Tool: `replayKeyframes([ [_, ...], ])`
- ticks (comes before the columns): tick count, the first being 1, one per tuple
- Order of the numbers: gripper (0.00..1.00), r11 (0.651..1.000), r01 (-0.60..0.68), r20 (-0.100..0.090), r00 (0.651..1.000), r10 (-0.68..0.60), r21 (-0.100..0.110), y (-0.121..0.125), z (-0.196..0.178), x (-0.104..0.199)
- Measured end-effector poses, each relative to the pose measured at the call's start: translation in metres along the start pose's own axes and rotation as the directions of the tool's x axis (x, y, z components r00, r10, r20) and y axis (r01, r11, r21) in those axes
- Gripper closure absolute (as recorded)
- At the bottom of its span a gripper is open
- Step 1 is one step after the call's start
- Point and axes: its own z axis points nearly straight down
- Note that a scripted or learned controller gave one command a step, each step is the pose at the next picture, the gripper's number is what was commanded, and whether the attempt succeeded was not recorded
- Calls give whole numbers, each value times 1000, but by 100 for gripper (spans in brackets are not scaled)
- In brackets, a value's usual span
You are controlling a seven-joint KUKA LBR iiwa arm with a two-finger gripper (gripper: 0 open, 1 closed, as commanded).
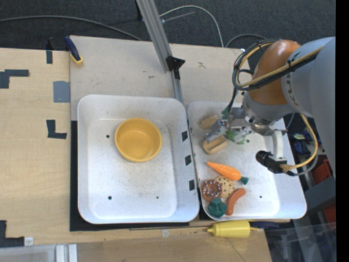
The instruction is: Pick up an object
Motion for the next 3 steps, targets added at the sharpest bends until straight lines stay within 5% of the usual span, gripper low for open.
replayKeyframes([
  [2, 0, 1000, 0, 1, 1000, 0, -6, -5, 61, 0],
  [3, 100, 1000, 1, 0, 1000, -1, -6, -5, 51, 1],
])
